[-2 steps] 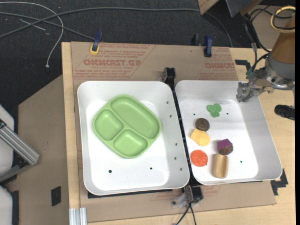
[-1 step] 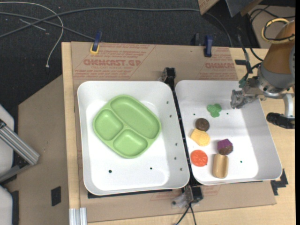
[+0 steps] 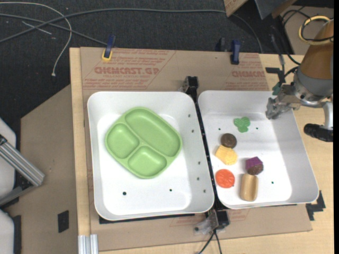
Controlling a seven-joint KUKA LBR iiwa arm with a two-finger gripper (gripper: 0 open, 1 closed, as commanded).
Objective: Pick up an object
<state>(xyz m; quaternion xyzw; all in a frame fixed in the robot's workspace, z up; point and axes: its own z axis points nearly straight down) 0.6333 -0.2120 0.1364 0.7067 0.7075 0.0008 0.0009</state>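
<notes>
Several small objects lie in the right bin [image 3: 288,157]: a green leafy piece [image 3: 242,124], a brown round piece [image 3: 229,140], a yellow block [image 3: 226,155], an orange-red disc [image 3: 225,179], a purple piece [image 3: 255,165] and a tan cylinder [image 3: 249,187]. My gripper [image 3: 275,108] hangs at the bin's far right rim, right of the green piece, apart from all of them. Nothing shows between its fingers.
The left bin [image 3: 106,189] holds a green three-compartment plate [image 3: 143,142]. Both bins rest on a cardboard sheet [image 3: 153,67] held by blue clamps [image 3: 109,47]. Cables lie on the dark floor beyond. A black part [image 3: 318,133] sticks out near the right bin's right rim.
</notes>
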